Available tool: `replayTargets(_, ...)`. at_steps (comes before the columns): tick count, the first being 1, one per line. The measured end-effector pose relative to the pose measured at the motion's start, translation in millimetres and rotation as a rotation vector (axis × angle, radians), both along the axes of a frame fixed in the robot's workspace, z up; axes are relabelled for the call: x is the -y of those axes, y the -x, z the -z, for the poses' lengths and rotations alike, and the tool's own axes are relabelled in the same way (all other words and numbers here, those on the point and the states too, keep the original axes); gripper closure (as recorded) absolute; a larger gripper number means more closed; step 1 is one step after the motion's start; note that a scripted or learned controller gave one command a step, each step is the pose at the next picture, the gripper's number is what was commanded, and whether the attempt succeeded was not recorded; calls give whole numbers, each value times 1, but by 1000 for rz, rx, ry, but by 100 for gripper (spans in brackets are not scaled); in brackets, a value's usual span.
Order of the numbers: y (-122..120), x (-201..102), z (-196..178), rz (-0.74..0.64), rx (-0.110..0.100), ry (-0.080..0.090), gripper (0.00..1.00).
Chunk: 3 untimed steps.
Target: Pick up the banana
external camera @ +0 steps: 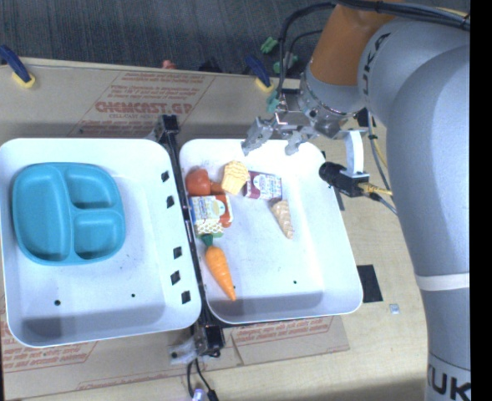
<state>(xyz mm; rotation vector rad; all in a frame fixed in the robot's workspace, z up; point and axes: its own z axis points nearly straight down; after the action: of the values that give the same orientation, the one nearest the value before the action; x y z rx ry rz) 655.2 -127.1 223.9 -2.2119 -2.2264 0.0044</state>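
Camera view shows me the gripper [272, 142] fingers spread open, gripping nothing, at the right bin's [333, 257] upper rim, above the banana [282, 218].

My gripper [273, 141], fingers spread, hangs over right bin [333, 249] back edge; carrot [220, 271] lies nr front-left; blue tray [66, 211] in left bin [20, 307].

Even, bright overhead light; soft shadows inside the white bins [329, 303]; slightly soft focus.
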Motion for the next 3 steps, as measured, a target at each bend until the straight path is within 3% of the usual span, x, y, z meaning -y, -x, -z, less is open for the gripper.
replayTargets(1, 78, -3, 114, -155, 16, 1, 0)
replayTargets(2, 45, -26, 121, -179, 20, 7, 0)
replayTargets(3, 41, -30, 107, -184, 27, 0, 100)
